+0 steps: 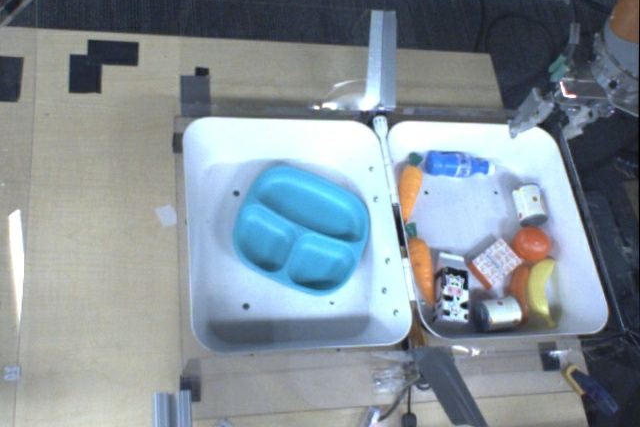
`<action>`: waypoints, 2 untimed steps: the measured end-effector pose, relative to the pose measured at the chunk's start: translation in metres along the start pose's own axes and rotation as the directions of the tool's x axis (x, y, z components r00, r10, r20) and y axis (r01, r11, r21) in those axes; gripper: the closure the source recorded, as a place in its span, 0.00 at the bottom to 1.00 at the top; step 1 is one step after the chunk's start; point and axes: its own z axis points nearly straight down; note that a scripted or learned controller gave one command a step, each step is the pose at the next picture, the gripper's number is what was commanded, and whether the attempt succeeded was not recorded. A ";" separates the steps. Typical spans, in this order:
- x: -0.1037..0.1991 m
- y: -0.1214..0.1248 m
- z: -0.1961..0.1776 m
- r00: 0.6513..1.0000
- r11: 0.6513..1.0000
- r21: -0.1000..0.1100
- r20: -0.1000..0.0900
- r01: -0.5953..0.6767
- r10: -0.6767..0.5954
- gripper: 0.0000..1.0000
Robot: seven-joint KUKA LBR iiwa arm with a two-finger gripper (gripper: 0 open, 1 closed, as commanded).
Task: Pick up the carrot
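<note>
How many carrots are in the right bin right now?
2. One carrot lies against the bin's left wall near the blue bottle; the second carrot lies further down that wall beside the cow-print carton. Clutter could hide more.

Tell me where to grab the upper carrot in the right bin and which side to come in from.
Grip the upper carrot across its thick orange middle, coming from straight above. It lies flat along the right bin's left wall, so one finger likely has to slip between carrot and wall while the other takes the open side. The gripper is at the bin's upper right corner, with the blue bottle in between.
</note>
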 end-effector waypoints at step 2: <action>0.075 -0.042 0.184 0.780 0.780 -0.003 0.001 0.626 -0.626 0.00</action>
